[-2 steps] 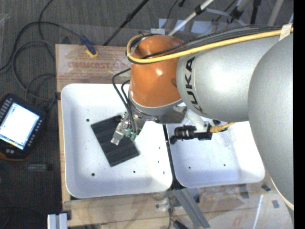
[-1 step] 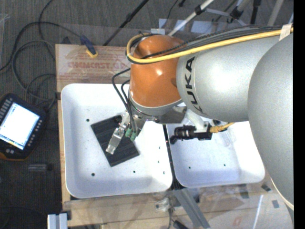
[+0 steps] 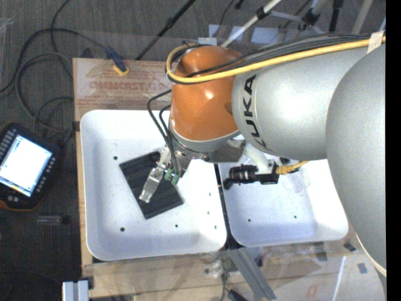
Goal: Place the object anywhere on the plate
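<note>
We see the grey KUKA arm (image 3: 301, 99) with its orange band (image 3: 203, 96) reaching in from the right over the left shallow white bin (image 3: 100, 231). A dark, flat, ribbed rectangular plate (image 3: 135, 168) lies tilted on that bin's floor, near its middle. The silver two-finger gripper (image 3: 150, 190) hangs over the plate, its metal tip above the plate's surface; we cannot tell how the claw stands, nor whether it carries the object. The right shallow white bin (image 3: 301, 227) sits just beside the left one, largely under the arm.
</note>
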Controlling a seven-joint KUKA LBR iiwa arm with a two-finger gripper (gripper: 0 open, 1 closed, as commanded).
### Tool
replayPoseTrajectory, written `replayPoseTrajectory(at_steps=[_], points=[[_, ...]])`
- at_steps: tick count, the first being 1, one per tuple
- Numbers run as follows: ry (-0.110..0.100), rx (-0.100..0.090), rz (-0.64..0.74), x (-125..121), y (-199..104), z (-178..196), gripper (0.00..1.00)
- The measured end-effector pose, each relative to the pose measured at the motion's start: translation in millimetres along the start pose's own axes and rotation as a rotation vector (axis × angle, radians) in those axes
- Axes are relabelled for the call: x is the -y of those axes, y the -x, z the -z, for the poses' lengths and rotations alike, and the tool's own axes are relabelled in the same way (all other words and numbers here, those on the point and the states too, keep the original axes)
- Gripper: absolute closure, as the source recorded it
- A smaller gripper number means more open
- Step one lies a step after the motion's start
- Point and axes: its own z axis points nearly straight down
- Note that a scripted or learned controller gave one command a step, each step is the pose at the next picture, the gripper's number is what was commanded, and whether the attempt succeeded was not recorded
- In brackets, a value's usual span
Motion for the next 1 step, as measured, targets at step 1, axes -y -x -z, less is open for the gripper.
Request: replayPoseTrajectory(at_steps=[1], points=[[0.000,0.000,0.000,0.0,0.0,0.0,0.00]])
